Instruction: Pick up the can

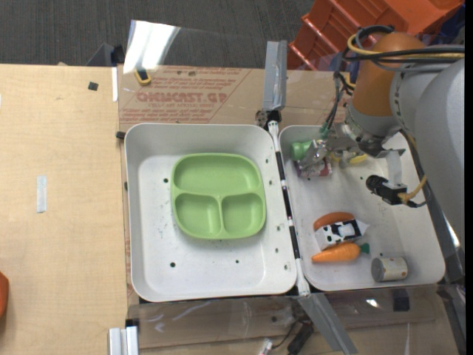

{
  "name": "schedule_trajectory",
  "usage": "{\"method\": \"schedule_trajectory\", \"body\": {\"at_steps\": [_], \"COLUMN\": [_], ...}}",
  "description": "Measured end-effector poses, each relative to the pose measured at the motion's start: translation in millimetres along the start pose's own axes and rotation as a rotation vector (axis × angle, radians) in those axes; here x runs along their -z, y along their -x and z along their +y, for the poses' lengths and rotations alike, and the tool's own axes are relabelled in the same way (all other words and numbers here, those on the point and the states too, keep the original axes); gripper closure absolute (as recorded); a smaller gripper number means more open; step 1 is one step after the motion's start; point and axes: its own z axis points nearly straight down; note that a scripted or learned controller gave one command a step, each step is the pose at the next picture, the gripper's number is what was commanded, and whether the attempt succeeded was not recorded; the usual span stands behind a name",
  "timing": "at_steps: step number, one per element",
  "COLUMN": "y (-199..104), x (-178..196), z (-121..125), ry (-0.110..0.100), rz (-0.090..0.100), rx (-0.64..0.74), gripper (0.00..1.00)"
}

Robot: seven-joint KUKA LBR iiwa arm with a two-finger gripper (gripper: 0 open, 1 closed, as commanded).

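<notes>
The worktop (pixel 59 198) is pale wood and carries two shallow white bins side by side. The arm (pixel 436 117), grey with an orange band (pixel 380 72) above the wrist, comes in over the right bin's far right corner. The left bin (pixel 148 272) holds a green divided plate (pixel 219 195) lying flat near its centre, three compartments facing up. The right bin (pixel 414 235) holds the smaller things. The hand (pixel 319 156) sits low over the right bin's far left corner, beside a small green object (pixel 300 150) that lies against it; whether the fingers are apart or closed, and whether they have anything, I cannot tell, as the metal parts blur together there. Toward the near edge of the right bin lie an orange-topped, black-and-white object (pixel 338 228) and, just in front of it and touching, a toy carrot (pixel 336 254). The can (pixel 389 268), a small grey cylinder on its side, rests in the near right corner of the right bin, near the carrot's tip and well apart from the hand
</notes>
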Motion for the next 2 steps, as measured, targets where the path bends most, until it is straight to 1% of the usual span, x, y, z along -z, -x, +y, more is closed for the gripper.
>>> {"method": "schedule_trajectory", "body": {"at_steps": [1, 2], "y": [1.2, 0.9], "x": [9.8, 9.5], "z": [0.7, 0.3], "ry": [0.004, 0.001], "rz": [-0.005, -0.004], "rx": [0.002, 0.002], "gripper": [1.0, 0.0]}}
